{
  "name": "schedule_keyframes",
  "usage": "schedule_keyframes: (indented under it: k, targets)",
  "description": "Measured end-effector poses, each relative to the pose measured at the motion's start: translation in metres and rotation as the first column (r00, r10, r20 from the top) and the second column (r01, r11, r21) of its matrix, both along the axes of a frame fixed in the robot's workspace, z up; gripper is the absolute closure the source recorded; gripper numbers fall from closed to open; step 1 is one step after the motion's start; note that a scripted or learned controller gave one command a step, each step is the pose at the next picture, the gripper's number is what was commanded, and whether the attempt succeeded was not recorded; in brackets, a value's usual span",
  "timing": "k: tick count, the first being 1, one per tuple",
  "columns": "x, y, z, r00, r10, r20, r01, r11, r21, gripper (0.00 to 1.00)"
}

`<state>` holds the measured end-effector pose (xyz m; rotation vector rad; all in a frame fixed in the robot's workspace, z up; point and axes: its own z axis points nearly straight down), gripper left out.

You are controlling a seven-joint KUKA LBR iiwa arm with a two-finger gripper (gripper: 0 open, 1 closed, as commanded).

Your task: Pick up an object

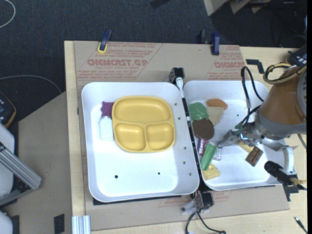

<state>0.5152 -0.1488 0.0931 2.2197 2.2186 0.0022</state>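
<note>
Objects for the task lie in the right bin (234, 182), gathered along its left wall. The gripper (229, 139) hangs low over the middle of this bin, pointing left toward them, and I cannot tell from this view if it is open or closed; nothing is seen held in it.

Just beside it, to the left, is a green tube (208, 154) lying at a slant, with a small yellow piece (211, 172) at its lower end. Above the tube rests a brown round disc (203, 129), then a green flat piece (197, 111), a beige wedge (215, 114) and an orange oval (216, 103). A small brown block (254, 156) lies apart, under the arm's wrist.

I judge these to be light toy items of hard plastic, stiff and rather smooth, so they may slide away. The tube looks the easiest: take it across its narrow body, near the middle. The flat disc and wedge give little height to hold.

The left bin (141, 179) carries a yellow divided tray (144, 123), with a purple thing (107, 108) and a white thing (105, 128) at its left side. Both bins stand on a worktop (83, 145) covered with brown printed board, held by clamps (103, 43) at the far edge. Around it is dark floor (44, 28), with cables.
</note>
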Motion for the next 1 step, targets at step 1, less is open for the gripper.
schedule_keyframes:
  k: [1]
  targets:
    - [0.0027, -0.0023, 0.0144, 1.000, -0.002, 0.013, 0.002, 1.000, -0.007, 1.00]
